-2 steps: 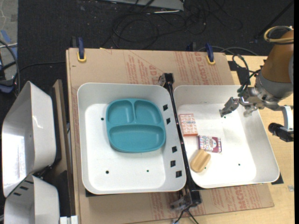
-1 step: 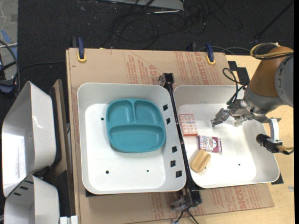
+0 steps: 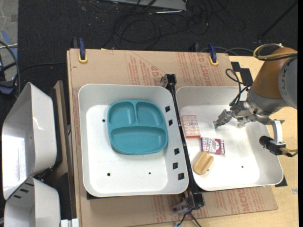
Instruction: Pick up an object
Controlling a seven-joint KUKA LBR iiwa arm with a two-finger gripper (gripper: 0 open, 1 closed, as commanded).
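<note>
A grey arm point(image 3: 274, 82) with an orange band reaches in from the right of the frame, its gripper point(image 3: 227, 118) hanging over the upper middle of the right bin point(image 3: 265, 171). The fingers point(image 3: 220, 122) appear parted, with nothing between them.

Three candidates for the pick lie along the right bin's left side. A pink-and-white packet point(image 3: 190, 126) rests just beside the bin's left wall; a small purple carton point(image 3: 213, 145) sits below and to the right of it; a tan bun-shaped piece point(image 3: 203, 163) lies lower still, touching or nearly touching the carton. The gripper is near the packet and carton, above both in the frame. In the left bin point(image 3: 94, 141), a teal divided plate point(image 3: 138, 127) sits at centre.

The risks are plain. The packet looks flat, so the fingers could close over it and slide off, or strike the bin floor first. It also lies close to the wall, which may block one finger. The carton and bun sit so near each other that a descent on one may nudge the other, or catch both badly and drop them. A slightly misjudged approach would close on empty air.
</note>
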